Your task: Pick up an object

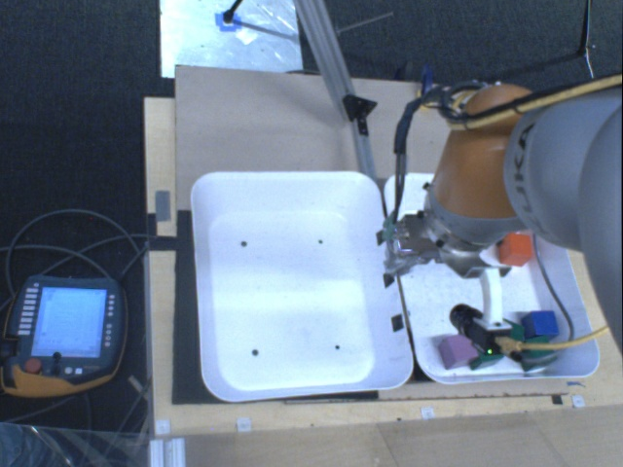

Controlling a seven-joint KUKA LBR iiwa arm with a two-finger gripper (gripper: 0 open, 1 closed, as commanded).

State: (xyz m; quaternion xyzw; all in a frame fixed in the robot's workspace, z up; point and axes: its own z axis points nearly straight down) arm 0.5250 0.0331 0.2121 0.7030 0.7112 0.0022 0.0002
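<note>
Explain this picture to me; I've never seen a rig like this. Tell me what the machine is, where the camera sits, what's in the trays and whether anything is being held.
This is a single picture from a fixed camera above the bench, looking down at a slant. The big grey machine with the orange band is a robot arm that reaches in from the right. Its hand hangs about where two shallow white trays meet: the left bin and the right bin. An orange object, a blue block and a pink block lie in the right bin. The picture does not show the hand holding anything. The box with a screen at far left is a handheld controller.
</note>
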